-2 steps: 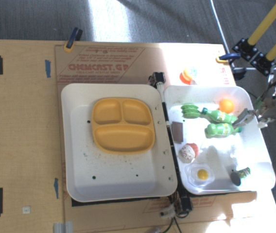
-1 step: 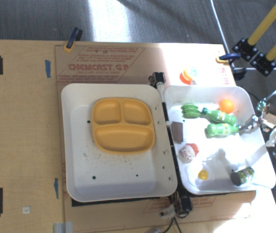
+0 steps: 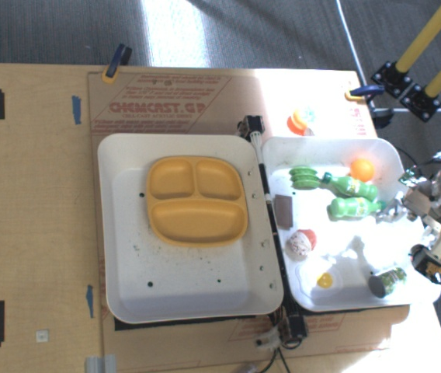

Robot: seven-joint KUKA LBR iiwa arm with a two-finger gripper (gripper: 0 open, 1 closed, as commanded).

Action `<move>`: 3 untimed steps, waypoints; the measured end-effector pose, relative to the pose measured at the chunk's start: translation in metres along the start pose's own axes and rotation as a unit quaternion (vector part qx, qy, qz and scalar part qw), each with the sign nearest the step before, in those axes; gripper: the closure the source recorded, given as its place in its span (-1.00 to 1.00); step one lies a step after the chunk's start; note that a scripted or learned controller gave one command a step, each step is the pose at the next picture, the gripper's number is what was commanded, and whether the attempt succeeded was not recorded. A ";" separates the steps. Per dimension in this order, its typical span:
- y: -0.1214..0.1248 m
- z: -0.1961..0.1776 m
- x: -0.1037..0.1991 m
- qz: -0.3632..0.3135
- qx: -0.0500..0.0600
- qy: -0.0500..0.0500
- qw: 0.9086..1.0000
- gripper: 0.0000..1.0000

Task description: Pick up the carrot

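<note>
An orange rounded piece, which I take for the carrot, lies near the far wall of the right bin. Green toy vegetables lie just in front of it, and another green piece lies to its left. My gripper hangs over the right rim of that bin, to the right of the green pieces and a little nearer than the orange piece. It touches none of them. Glare washes out much of the bin floor.
The left bin holds a yellow divided plate. Also in the right bin are a red-and-white toy, a small yellow piece, a dark can and a grey block. An orange-and-green toy lies outside on the cardboard.
</note>
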State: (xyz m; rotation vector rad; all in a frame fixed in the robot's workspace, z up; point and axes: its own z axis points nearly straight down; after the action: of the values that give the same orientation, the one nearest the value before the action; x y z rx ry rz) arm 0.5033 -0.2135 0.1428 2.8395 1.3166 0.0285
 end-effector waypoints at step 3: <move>-0.020 -0.044 -0.011 0.193 0.008 -0.008 0.981 1.00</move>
State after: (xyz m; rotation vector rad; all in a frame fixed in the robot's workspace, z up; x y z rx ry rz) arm 0.4795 -0.2087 0.1868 3.0524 0.7459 -0.0008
